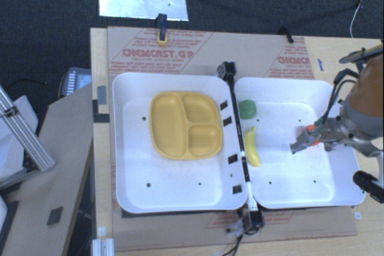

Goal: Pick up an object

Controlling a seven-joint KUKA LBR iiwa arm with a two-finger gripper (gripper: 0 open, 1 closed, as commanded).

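1. Camera view, general layout: two shallow white plastic bins stood side by side on a brown cardboard-covered bench [180,48], the left bin [129,189] filling the centre of the frame and the right bin [312,192] lying toward the right edge. A black divider strip [237,141] ran between the two bins from top to bottom.
2. Camera view, left bin: a yellow plastic tray with three compartments [185,125] lay flat near the middle of the bin floor, apart from all four walls.
3. Camera view, right bin: a small green rounded object [247,108] rested in the upper left corner of this bin, close to the divider. A yellow banana-shaped object [252,148] lay just below it, along the left wall, its length running roughly top to bottom.
4. Camera view, arm: the grey arm with its orange band [367,90] entered from the right edge of the frame. Its two-finger gripper [300,145] was over the floor of the right bin, right of centre, well apart from both the green object and the banana-shaped object.
5. Camera view, gripper state: nothing was seen between the fingers; whether they were spread or closed could not be told at this resolution.
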